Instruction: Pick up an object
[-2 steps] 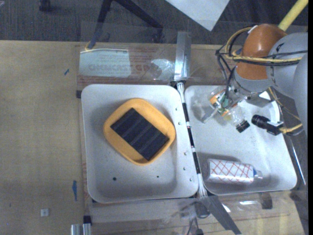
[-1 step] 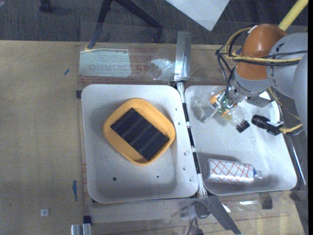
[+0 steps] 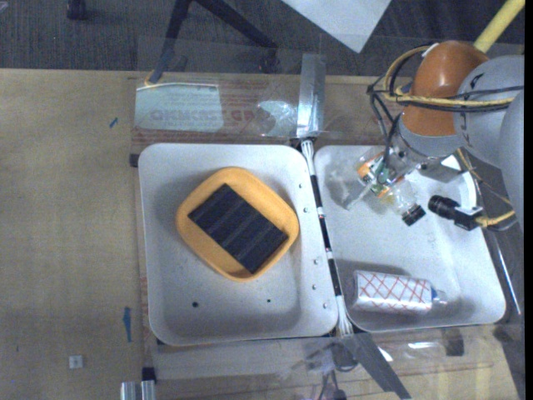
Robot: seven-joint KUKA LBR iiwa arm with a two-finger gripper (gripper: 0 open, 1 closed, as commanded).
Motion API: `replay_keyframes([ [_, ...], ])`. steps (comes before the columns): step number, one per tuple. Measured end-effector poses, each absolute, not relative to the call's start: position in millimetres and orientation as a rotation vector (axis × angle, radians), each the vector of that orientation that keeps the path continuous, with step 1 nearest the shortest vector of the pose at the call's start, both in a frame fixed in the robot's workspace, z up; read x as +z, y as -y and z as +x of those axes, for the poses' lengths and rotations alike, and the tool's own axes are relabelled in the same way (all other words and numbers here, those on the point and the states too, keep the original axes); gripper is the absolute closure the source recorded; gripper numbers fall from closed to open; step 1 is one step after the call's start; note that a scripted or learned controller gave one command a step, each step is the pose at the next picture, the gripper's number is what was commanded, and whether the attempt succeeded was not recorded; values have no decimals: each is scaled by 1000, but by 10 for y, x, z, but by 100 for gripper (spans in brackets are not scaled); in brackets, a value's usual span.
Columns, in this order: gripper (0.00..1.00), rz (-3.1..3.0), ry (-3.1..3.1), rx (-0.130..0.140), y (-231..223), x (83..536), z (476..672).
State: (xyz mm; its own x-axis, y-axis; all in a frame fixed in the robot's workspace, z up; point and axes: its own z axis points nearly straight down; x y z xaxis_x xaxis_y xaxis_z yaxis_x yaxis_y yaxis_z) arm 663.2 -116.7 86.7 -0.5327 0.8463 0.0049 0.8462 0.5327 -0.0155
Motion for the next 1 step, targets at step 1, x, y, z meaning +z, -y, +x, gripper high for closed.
replay_keyframes([
  [1, 0, -1513, 2740, 18, 1167, 867, 6632],
])
